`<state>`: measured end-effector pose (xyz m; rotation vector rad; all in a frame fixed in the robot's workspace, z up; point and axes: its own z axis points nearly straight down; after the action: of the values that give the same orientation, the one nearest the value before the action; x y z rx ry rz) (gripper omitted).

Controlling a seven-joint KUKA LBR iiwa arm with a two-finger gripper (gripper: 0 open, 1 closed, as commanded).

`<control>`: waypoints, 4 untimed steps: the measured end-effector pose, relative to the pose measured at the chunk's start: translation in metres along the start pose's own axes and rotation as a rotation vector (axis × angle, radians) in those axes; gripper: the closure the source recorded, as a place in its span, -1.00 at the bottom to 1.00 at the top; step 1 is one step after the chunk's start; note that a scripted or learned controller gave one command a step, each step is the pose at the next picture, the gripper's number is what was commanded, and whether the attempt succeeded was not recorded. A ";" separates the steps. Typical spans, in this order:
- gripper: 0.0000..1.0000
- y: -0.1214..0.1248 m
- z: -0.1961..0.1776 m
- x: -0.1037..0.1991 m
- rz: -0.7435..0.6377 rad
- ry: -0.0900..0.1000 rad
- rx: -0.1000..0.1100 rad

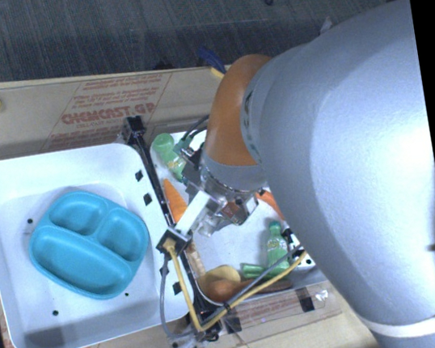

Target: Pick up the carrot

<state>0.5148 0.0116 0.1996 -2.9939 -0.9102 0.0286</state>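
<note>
Pincer (208,216) hangs mid-frame beside the carrot (176,201), positioned for grasping; I cannot tell its opening.

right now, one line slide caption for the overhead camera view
KUKA arm's gripper low over the right bin near the carrot; blue divided plate in the left bin.

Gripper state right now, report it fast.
Two-finger gripper: low in the right white bin, beside the slim orange carrot; open or shut cannot be told.
</note>
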 end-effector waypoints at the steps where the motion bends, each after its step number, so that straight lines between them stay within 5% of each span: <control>1: 1.00 0.026 -0.034 -0.065 -0.544 0.003 -0.011; 2: 1.00 -0.074 0.011 0.020 -0.338 0.004 -0.008; 3: 1.00 -0.097 -0.097 0.087 0.058 0.010 -0.011; 4: 1.00 -0.141 0.044 0.092 0.100 -0.006 -0.008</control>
<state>0.5121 0.1806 0.1573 -3.0457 -0.7622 0.0351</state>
